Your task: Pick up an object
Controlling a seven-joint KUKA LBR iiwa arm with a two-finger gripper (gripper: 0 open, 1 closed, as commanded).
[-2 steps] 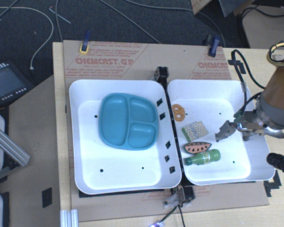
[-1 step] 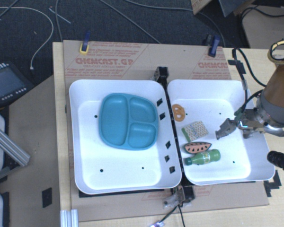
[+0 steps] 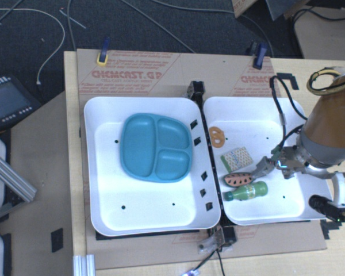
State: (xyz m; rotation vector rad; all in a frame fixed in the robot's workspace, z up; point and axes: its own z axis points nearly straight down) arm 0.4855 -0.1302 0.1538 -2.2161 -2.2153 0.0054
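Note:
The right bin (image 3: 276, 209) holds several small objects along its left side. A brown pretzel (image 3: 217, 137) lies at the top, with a green-and-grey patterned block (image 3: 237, 158) below it. Lower still are a reddish-brown spotted piece (image 3: 237, 180) and a green bottle (image 3: 246, 191) lying on its side. My gripper (image 3: 260, 168) reaches in from the right and hangs low over the bin, its tip just right of the patterned block and just above the reddish-brown piece. Whether it touches either one cannot be made out.
A blue divided plate (image 3: 156, 147) lies in the left bin (image 3: 103, 211). A black divider with clips (image 3: 202, 154) runs between the bins. The arm's grey and orange body (image 3: 328, 131) covers the right bin's right edge. Cables trail at the back.

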